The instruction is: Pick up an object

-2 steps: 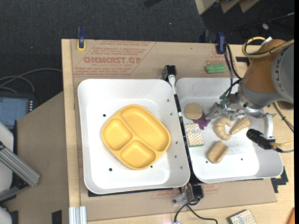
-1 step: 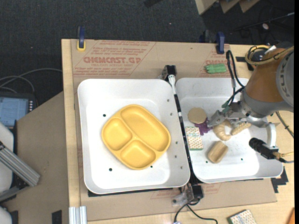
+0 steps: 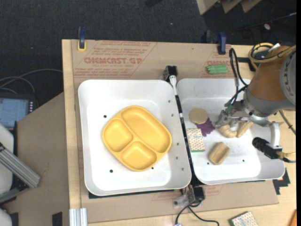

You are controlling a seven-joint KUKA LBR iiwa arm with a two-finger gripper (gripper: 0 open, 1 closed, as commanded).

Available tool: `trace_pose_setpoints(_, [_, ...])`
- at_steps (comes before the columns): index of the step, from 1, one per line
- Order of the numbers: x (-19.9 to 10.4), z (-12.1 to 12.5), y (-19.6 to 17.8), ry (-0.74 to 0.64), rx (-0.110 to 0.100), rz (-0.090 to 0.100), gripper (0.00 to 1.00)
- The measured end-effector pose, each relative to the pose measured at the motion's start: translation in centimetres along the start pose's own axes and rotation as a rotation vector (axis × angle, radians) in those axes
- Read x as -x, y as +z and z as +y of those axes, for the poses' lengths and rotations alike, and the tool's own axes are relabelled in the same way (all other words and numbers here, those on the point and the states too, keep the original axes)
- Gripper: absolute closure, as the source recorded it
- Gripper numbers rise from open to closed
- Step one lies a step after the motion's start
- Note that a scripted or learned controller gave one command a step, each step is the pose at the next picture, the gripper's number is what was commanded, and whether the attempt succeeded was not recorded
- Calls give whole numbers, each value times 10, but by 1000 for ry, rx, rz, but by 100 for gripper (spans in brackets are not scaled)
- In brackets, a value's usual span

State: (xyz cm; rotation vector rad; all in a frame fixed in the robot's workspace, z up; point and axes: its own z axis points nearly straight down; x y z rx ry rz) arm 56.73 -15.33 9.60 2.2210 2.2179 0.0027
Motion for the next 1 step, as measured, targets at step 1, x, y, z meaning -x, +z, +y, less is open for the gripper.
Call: trace_pose_setpoints(1, [-79, 48, -95, -11, 11, 3, 100])
